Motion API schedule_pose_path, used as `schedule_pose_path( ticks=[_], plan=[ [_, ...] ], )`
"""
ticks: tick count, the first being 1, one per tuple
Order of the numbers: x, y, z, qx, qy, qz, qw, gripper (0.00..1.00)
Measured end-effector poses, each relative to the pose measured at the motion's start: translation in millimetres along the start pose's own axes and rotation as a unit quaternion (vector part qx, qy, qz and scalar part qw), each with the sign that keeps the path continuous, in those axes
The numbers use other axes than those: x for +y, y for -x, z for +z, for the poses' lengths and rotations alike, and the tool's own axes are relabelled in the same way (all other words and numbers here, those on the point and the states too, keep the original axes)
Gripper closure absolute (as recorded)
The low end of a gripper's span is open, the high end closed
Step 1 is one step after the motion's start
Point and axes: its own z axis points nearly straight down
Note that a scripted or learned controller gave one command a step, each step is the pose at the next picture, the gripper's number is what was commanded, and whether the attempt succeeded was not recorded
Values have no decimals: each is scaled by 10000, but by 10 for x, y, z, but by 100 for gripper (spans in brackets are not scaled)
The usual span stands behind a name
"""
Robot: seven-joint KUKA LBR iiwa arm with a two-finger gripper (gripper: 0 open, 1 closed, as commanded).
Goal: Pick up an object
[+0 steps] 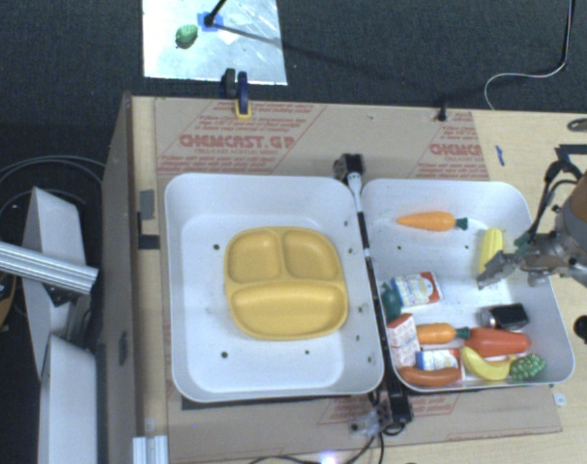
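- Nearest the camera, along the front wall of the right bin (pixel 560 351), I count one sausage (pixel 426 376), one banana (pixel 484 362) and one bunch of green grapes (pixel 528 364) in the corner.
- Just behind them lie one small carrot (pixel 436 333), one red pepper (pixel 498 341) touching the banana, and two small cartons: a red and white one (pixel 402 337) by the bin's left wall and a blue and white one (pixel 433 359) pressed against the sausage.
- One black block (pixel 507 316) sits just behind the red pepper.
- Further back, one green and white packet (pixel 409 291) lies near the left wall of that bin.
- My gripper (pixel 501 265) hangs over the right side of the right bin, between the black block and one yellow corn cob (pixel 490 248); I cannot tell how it is set, and I see nothing held in it.
- Toward the far wall lies one long carrot (pixel 430 222), well apart from the crowd at the front.
- To the left, the second bin (pixel 201 249) holds one yellow divided plate (pixel 284 282) with three compartments.
- Both bins, two in all, rest side by side on the counter (pixel 274 133).
- Beyond the counter, one shiny sheet (pixel 245 27) lies on the dark floor with one small green thing (pixel 186 36) on it.
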Motion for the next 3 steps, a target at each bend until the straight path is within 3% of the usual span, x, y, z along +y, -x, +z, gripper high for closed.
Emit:
schedule_pose_path(
  ticks=[1,2,3],
  plan=[
    [683,-17,444,15,-15,-21,10000,0],
    [1437,-53,1013,41,-131,-32,9999,0],
    [840,35,966,13,-15,-18,10000,0]
  ],
)
